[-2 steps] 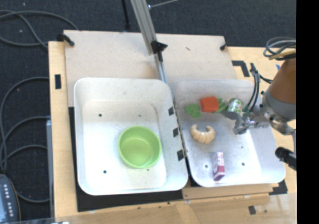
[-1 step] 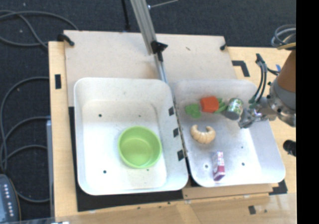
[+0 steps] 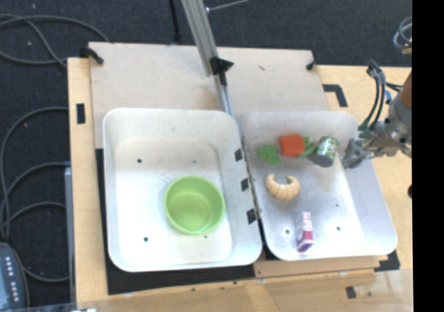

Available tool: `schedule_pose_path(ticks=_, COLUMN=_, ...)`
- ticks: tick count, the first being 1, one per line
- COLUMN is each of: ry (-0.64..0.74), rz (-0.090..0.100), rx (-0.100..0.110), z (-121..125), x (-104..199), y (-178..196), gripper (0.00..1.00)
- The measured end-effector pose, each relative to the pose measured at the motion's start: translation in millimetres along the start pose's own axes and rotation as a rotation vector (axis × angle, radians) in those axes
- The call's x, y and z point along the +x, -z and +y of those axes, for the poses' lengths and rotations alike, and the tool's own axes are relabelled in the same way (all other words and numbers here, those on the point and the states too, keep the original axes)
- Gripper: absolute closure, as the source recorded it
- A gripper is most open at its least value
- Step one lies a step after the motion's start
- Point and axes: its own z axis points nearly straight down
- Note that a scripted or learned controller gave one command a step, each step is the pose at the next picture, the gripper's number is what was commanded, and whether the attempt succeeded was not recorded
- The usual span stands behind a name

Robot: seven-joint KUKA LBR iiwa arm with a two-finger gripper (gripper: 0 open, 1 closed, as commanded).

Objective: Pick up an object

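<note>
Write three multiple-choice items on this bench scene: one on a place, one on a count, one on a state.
1. Where does the green bowl sit?
A. In the left bin
B. In the right bin
C. On the bench outside both bins

2. How many objects lie in the right bin?
A. Two
B. Five
C. Eight

3. How does the green bowl rest?
A. Upside down
B. On its side
C. Upright, opening facing up

Answers:
1. A, the bowl stands on the floor of the left bin.
2. B, there are a small green piece, a red block, a green and grey can-like object, a tan curved piece and a small pink and white packet.
3. C, its hollow inside shows from above.
</note>
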Motion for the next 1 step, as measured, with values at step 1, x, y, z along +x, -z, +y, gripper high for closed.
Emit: schedule_pose_path(ticks=1, ry=0.001, rz=0.001, rx=0.005, z=-5.8, x=49.7, y=-4.0, gripper=1.00)
